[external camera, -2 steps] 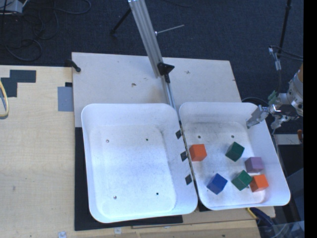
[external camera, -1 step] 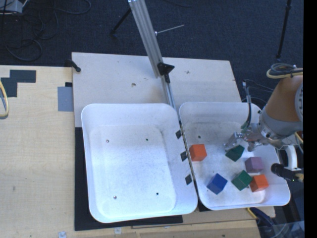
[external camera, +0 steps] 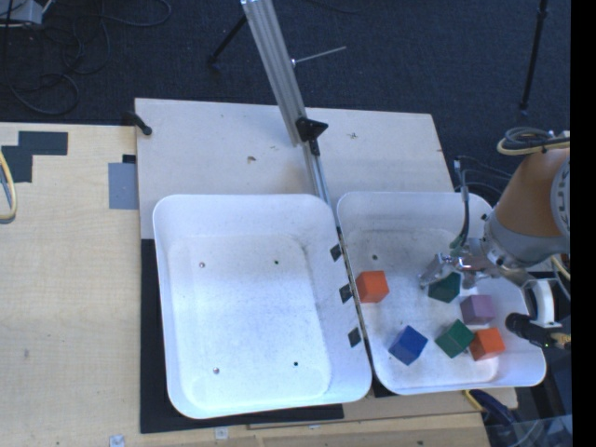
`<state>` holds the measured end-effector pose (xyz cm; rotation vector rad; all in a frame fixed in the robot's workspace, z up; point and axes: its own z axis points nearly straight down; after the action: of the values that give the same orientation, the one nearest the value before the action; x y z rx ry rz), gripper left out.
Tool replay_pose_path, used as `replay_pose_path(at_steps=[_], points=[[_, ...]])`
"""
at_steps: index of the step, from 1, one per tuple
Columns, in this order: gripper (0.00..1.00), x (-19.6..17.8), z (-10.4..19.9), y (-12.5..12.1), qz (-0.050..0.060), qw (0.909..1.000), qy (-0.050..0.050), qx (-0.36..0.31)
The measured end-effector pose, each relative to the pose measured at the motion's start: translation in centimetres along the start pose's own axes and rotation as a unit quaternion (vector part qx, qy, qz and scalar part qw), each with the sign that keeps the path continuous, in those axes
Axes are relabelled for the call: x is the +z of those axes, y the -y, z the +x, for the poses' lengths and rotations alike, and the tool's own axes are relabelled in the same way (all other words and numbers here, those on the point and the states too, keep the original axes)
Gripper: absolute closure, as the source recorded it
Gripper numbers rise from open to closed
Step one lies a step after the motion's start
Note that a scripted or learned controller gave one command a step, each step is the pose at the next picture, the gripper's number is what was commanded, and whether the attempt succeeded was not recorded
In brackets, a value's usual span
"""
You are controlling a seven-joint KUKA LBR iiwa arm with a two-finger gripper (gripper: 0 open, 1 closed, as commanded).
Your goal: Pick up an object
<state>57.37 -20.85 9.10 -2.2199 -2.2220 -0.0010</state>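
Note:
My gripper (external camera: 443, 272) is low in the right bin (external camera: 410, 214), reaching in from the right under the orange-banded wrist. A dark green block (external camera: 446, 290) lies right at its tip, partly covered by it. Around it in the same bin are an orange cube (external camera: 372, 286) to the left, a pale purple cube (external camera: 479, 308) just to the right, a blue cube (external camera: 408, 344), a green cube (external camera: 454, 338) and an orange-red cube (external camera: 487, 344) along the near side.
The left bin (external camera: 186, 240) stands beside the right one, with black clips along the shared wall. A slanted aluminium bar (external camera: 279, 63) rises behind the bins. Cables hang off the bench at the right.

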Motion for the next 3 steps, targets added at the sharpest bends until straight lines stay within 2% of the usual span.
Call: replay_pose_path(at_steps=[1, 2, 3], points=[[1.0, -1.0, -0.1, 0.1, 0.001, 1.0, 0.0, 0.002], [1.0, -0.5, 9.9, -0.9, -0.006, 1.0, 0.003, -0.002], [1.0, -10.3, 18.3, -1.0, -0.002, 1.0, -0.001, -0.002]])
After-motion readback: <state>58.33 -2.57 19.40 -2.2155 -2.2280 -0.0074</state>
